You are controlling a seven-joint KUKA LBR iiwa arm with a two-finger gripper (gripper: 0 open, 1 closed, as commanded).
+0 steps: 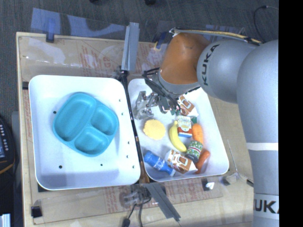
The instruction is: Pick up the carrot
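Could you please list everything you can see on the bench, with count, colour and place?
bins: 2, white, side by side on the bench
divided plate: 1, blue, in the left bin
carrot: 1, orange, right side of the right bin
banana: 1, yellow, middle of the right bin
round yellow piece: 1, pale yellow, left of the banana
bottle: 1, blue, front of the right bin
cartons: 2 or 3, white and brown, right bin
can: 1, green label, below the carrot
arm: 1, grey with orange band, from the right
gripper: 1, metal, over the right bin's back left
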